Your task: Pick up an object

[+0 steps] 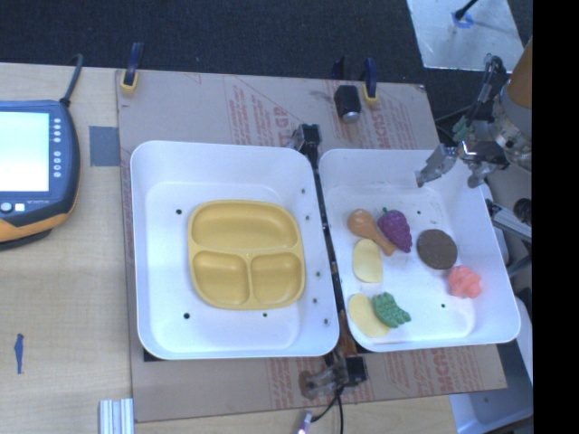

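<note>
We look down from above the bench at a slant, far enough to take in both bins: the left bin [145, 242] beside the right bin [493, 269], with the bench's far edge beyond.

Yellow tray [245, 265], purple grapes [394, 229], brown disc [437, 249], pink lump [464, 282]
</note>
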Robot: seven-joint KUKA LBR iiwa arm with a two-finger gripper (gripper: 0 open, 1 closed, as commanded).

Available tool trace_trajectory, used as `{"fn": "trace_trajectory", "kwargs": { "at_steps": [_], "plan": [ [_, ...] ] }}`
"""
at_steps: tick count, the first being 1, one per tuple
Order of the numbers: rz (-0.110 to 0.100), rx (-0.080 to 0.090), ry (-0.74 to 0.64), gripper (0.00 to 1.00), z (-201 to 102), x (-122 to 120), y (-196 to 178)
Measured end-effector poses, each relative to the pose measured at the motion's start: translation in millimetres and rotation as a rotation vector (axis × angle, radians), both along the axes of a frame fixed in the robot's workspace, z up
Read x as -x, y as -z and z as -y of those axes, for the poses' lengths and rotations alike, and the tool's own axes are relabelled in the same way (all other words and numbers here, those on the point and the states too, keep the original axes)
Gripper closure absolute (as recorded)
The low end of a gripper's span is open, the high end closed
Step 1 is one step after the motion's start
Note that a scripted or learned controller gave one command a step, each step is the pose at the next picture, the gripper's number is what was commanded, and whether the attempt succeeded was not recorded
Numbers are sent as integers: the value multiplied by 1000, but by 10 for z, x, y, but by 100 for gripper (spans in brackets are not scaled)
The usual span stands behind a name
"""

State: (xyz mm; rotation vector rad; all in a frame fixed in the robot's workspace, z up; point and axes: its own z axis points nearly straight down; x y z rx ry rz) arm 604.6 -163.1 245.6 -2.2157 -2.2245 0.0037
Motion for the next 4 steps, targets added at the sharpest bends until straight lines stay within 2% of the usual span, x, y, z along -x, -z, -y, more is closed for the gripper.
{"fn": "trace_trajectory", "kwargs": {
  "at_steps": [1,2,3,4],
  "plan": [
    [5,1,2,0,-278,-15,1396],
    [5,2,2,0,432,-321,428],
    [-3,-2,-2,0,-303,-418,1259],
    [-1,1,0,0,-147,-120,1541]
  ]
}}
